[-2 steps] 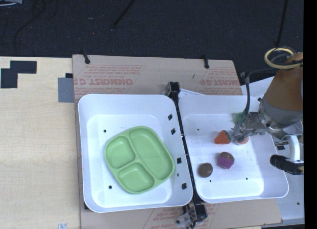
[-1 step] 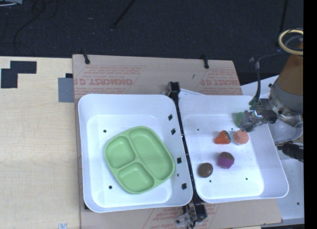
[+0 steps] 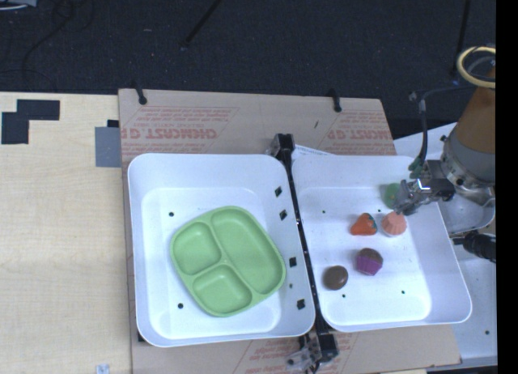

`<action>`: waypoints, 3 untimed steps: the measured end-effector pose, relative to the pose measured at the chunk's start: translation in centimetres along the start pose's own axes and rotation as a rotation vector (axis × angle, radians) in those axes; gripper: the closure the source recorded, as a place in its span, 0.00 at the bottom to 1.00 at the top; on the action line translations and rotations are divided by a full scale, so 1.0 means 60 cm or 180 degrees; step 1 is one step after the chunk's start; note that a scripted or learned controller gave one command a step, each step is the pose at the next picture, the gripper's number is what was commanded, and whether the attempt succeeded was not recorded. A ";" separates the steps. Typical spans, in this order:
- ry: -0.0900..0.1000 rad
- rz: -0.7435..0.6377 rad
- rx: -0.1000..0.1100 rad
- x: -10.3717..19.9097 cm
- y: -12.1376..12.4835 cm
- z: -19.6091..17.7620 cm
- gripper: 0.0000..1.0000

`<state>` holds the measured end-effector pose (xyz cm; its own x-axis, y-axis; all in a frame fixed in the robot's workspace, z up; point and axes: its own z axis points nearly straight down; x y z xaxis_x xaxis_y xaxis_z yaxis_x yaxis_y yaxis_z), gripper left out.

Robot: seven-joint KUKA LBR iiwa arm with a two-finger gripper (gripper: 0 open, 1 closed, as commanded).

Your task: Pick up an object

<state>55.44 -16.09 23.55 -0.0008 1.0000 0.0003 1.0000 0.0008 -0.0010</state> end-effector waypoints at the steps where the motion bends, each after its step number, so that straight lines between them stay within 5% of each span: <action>1: 0.0006 -0.0007 0.0008 0.083 0.006 0.017 1.00; 3: 0.0004 -0.0009 0.0009 0.264 0.002 0.015 1.00</action>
<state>55.53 -0.22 22.63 -0.0037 1.0000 0.0015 1.0000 0.0037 -0.0037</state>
